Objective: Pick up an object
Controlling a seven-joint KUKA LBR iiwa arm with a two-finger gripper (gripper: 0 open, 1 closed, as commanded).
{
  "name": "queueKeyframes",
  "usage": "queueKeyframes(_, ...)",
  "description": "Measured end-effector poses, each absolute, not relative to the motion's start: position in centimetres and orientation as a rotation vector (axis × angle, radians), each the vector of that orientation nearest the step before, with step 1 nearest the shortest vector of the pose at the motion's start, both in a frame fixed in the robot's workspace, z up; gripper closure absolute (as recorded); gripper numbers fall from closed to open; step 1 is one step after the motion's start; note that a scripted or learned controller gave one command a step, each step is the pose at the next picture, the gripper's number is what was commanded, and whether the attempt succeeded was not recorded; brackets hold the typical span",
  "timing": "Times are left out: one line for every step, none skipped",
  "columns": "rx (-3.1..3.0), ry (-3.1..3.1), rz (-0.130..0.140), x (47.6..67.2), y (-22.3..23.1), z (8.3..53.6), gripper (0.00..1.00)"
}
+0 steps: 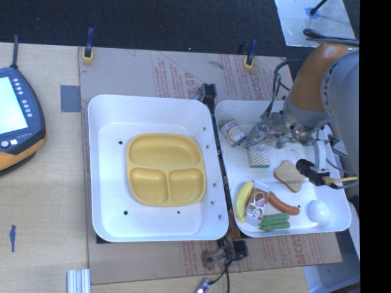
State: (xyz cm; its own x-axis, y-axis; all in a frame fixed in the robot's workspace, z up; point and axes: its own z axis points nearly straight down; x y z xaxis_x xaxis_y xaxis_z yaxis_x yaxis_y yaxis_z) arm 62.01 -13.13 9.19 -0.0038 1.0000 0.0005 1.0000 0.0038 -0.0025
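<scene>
Up in the right bin (pixel 342 224), a small green-patterned packet (pixel 259 156) is sitting just under the gripper (pixel 267 134), whose opening I can't make out. Looks like it's lining up a grab; next it needs a clean descent past the neighbouring can (pixel 232 131).

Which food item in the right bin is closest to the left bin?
The yellow banana, lying along the right bin's left wall. The hot dog, green beans, bread slice and white egg all lie further right.

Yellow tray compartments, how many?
3. The yellow tray in the left bin has one wide compartment across the far side and two smaller ones side by side on the near side. None hidden.
</scene>
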Motion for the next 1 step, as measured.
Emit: queueKeyframes(-2.214, -2.223, 0.005, 58.95, -10.89, 9.14, 0.00)
